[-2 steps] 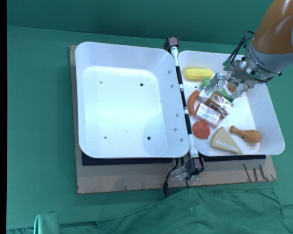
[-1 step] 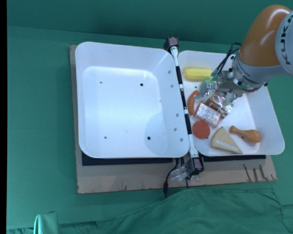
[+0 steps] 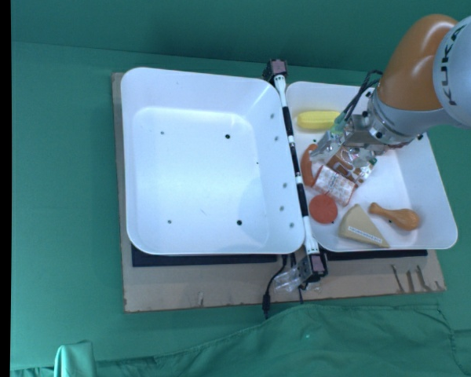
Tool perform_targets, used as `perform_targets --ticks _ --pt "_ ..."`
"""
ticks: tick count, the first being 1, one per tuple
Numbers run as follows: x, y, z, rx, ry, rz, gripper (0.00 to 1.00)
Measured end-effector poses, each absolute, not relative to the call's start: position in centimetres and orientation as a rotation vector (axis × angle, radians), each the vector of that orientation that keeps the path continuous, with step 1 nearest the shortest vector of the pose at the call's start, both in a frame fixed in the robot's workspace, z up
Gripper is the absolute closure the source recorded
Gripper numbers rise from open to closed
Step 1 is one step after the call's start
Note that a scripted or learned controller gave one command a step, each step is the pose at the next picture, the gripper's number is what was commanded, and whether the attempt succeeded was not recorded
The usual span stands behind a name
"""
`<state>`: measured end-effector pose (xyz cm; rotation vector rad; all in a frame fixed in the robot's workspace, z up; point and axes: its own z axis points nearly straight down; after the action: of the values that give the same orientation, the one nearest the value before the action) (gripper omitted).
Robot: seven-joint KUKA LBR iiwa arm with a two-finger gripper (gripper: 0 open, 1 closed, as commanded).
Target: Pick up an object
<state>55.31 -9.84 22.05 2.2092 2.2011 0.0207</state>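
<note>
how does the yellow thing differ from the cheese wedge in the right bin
The yellow thing is a rounded oblong, bright yellow, at the far end of the right bin; the cheese wedge is triangular, pale tan, at the near end. The yellow thing lies close to the gripper; the wedge lies well away from it. Both lie flat in the same bin.

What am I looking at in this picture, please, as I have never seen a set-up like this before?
It is one camera looking down at a slant on a bench. The grey and orange robot arm reaches in from the right; its tool hangs low over the right bin. That bin holds toy food: a yellow piece, a clear packet, a red disc, a cheese wedge and a drumstick. The left bin sits beside it. I cannot tell whether anything is held.
</note>
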Motion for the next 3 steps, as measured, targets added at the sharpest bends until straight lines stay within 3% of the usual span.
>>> perform_targets --ticks 1,2,3 --pt "55.4 -9.9 21.8 2.206 2.2 0.022 0.0" --pt "55.5 -10.2 23.0 2.206 2.188 0.024 1.0" --pt "55.5 -10.3 29.6 2.217 2.211 0.009 1.0"
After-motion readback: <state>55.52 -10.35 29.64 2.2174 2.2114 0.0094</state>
